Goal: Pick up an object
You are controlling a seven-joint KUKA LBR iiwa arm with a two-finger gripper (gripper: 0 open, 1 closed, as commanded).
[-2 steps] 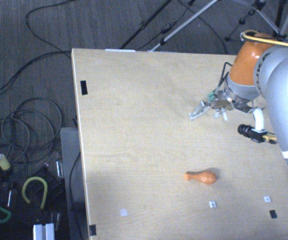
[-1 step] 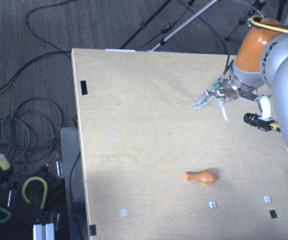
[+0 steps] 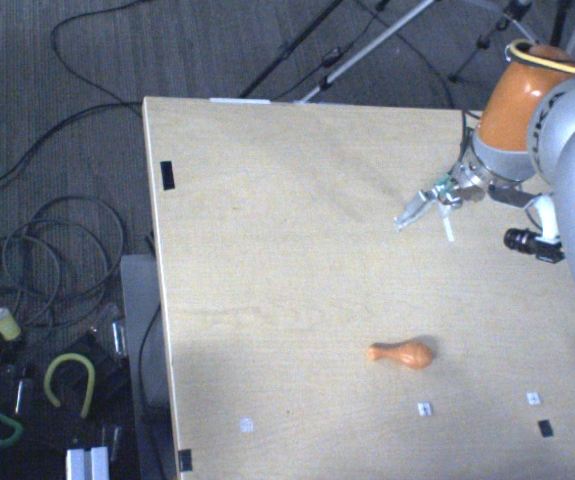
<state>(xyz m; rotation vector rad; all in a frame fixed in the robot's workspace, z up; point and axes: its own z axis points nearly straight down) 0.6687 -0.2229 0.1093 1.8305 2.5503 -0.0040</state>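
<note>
Nearest us on the pale wooden tabletop [image 3: 267, 268] we see a small orange pear-shaped object [image 3: 404, 354] lying on its side, its narrow neck pointing left, with a few tiny markers [image 3: 424, 408] just beyond it toward the near edge. Farther back and to the right, the gripper [image 3: 427, 213] hangs above the bare wood, well apart from the orange object, its fingers [image 3: 412, 211] spread open and gripping nothing, below the arm's orange band [image 3: 517, 103].
</note>
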